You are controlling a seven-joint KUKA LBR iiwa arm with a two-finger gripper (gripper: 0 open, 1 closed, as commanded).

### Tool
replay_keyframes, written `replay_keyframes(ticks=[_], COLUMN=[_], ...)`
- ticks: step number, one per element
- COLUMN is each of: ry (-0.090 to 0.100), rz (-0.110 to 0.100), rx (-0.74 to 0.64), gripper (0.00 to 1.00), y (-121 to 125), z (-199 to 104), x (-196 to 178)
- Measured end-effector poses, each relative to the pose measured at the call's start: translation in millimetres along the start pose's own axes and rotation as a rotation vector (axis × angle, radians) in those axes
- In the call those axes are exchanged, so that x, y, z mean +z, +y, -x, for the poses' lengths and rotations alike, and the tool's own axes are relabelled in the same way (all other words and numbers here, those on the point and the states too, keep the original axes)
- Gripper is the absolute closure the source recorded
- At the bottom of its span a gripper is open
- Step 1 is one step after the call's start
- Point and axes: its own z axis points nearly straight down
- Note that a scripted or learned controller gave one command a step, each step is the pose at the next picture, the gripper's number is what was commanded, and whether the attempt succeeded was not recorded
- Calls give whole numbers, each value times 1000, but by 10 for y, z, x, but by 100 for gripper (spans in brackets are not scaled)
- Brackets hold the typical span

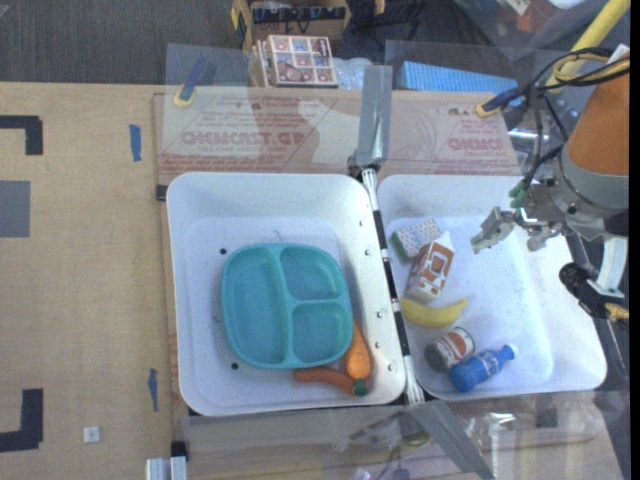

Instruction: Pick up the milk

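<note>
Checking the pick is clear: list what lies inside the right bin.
The right bin holds the milk carton, a green-white packet, banana, can and blue bottle. Anything beneath them is covered.

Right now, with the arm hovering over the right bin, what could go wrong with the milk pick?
The milk carton lies tilted against a small box, with the banana touching its lower end, so the fingers may catch a neighbour. The gripper sits well to the carton's right, so a descent from here would likely miss.
</note>
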Motion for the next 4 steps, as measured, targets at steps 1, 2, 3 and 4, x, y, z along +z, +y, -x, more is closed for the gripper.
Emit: replay_keyframes(ticks=[1,2,3,4], ry=[-3,0,-4,-1], rz=[5,1,6,3], rx=[-219,-243,-374,-472], gripper=[0,0,0,0], y=[-15,326,457,697], z=[311,-326,518,-148], x=[-270,546,-55,574])
